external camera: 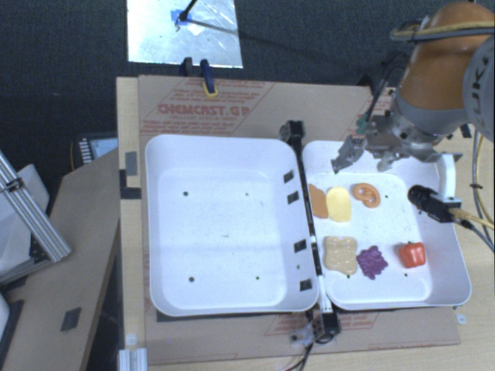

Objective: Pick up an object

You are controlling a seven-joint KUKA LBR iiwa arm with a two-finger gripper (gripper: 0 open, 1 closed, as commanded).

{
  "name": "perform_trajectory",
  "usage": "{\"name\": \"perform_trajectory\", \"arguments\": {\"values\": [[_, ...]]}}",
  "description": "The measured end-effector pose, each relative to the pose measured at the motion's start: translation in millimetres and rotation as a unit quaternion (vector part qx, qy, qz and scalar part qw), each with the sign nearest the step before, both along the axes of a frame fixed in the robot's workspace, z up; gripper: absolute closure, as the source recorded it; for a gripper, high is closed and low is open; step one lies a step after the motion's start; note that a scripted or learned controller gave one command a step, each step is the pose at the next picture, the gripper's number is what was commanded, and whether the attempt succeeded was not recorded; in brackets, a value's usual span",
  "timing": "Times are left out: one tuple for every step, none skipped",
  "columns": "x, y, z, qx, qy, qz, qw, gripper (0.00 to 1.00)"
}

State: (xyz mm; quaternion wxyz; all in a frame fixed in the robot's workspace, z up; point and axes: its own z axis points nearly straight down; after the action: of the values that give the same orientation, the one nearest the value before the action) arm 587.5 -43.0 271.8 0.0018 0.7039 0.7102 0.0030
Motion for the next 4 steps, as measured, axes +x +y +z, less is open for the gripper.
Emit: {"name": "perform_trajectory", "arguments": {"values": [[-24.9,-6.5,120.4,-0.0014,-0.005,-0.002,1.0000,0.00],[-24.5,-5.8,123.9,-0.0015,0.000,0.001,1.0000,1.00],[-88.7,-53.1,197.3,-0.0022,-0.003,-0.006,1.0000,1.00],[-101.6,-82.3,268.0,-0.0026,-0.002,-0.005,1.0000,1.00]]}}
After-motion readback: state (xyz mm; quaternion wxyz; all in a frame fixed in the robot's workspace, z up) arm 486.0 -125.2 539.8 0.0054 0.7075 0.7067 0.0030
